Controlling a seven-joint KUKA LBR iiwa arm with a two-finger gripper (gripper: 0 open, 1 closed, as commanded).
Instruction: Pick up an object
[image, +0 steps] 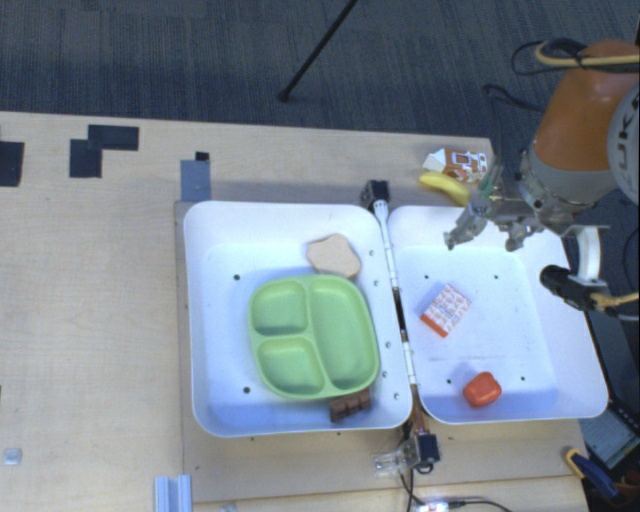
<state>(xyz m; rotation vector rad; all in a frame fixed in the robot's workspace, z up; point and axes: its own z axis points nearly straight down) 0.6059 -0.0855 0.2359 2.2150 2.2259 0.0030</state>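
Two bins (200, 300) sat ready while the gripper (490, 232) hovered open and empty, probably lining up a pick.

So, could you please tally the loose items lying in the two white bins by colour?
Green: 1, the divided plate
Tan: 1, the bread-shaped piece
Brown: 1, the small block
Orange: 1, the rounded piece
Orange and white: 1, the packet
Total: 5

Glossy green plastic tray (314, 335)
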